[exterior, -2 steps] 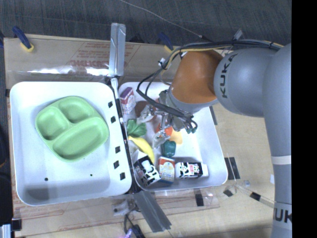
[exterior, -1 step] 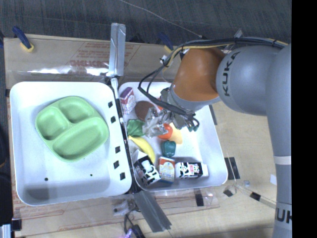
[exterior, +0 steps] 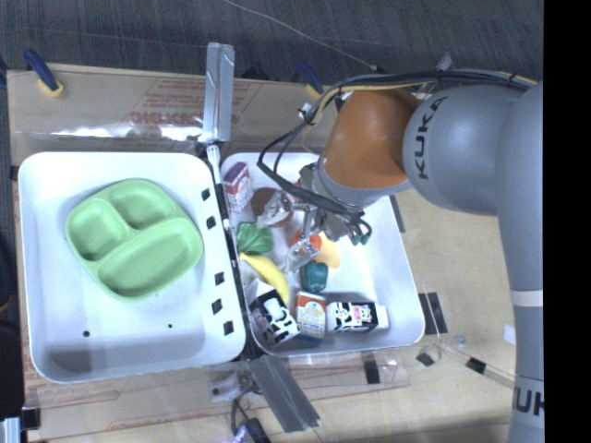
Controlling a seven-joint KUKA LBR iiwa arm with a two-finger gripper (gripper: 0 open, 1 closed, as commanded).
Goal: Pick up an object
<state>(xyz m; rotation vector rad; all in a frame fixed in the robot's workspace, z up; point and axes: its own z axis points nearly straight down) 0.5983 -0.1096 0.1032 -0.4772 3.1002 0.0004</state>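
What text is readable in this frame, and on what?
"KUKA", on the grey arm next to the orange band.
"KU", cut off by the frame's bottom edge, lower on the arm.
Red print on the cardboard sheet behind the bins: too blurred to read.
Prints on the cartons, such as the cow-pattern carton and the small carton: too small to read.

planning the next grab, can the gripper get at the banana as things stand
Probably yes: the banana lies uncovered in the right bin, just left of the gripper, though the green leafy toy crowds its upper end.
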